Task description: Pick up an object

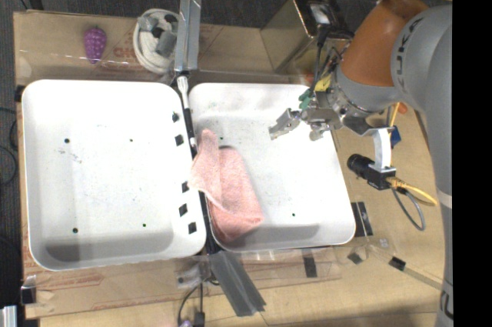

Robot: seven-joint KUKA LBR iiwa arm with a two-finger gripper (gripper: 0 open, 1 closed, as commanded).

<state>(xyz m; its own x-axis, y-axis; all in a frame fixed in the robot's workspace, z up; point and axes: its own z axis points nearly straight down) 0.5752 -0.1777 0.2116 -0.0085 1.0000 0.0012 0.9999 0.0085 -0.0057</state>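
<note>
Task status: not yet accomplished. The pink cloth, the only object available for picking, lies crumpled inside the right bin, against that bin's left wall, with one corner riding up onto the divider between the right bin and the left bin. The tool hangs over the right bin's upper middle, up and to the right of the cloth and well apart from it; nothing is seen between its fingers, and whether they stand open or closed cannot be judged at this resolution. Remaining work, in my assessment: travel to the cloth, descent, closure, lift. Clearance: bare bin floor lies between tool and cloth, giving an unobstructed approach. The cloth's position hard against the left wall restricts finger room on that side.
</note>
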